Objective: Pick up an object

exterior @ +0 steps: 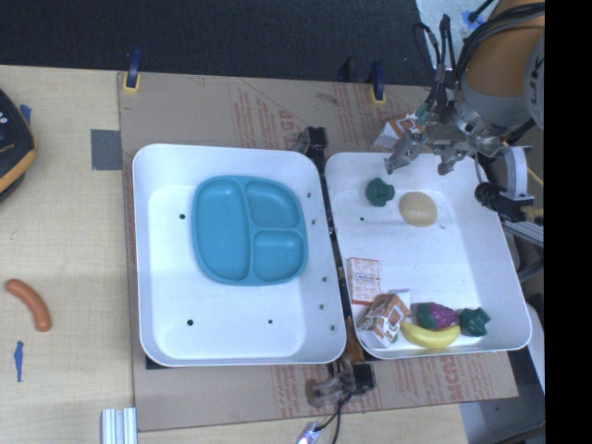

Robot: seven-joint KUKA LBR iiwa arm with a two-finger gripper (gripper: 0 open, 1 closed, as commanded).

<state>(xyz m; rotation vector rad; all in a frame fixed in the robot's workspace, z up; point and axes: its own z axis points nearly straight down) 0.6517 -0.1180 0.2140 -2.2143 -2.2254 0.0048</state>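
Two small lumps in the right bin (499,248), far end: dark green knobbly piece (379,191) just beside smooth tan oval (418,208), apart. Above them, gripper (424,157), metal fingers spread wide, nothing between. Near corner: glossy yellow banana (429,337), purple fruit (436,315), green piece (474,321), two printed packets (363,278). Left bin (157,248): blue divided plate (249,229). Sausage (30,303) out on bench.

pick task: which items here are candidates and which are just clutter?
In play, right bin: dark green piece, tan round object, small carton, banana, purple piece, green piece, flat packet; gripper above.

Lying about: blue divided plate in left bin, sausage on bench.
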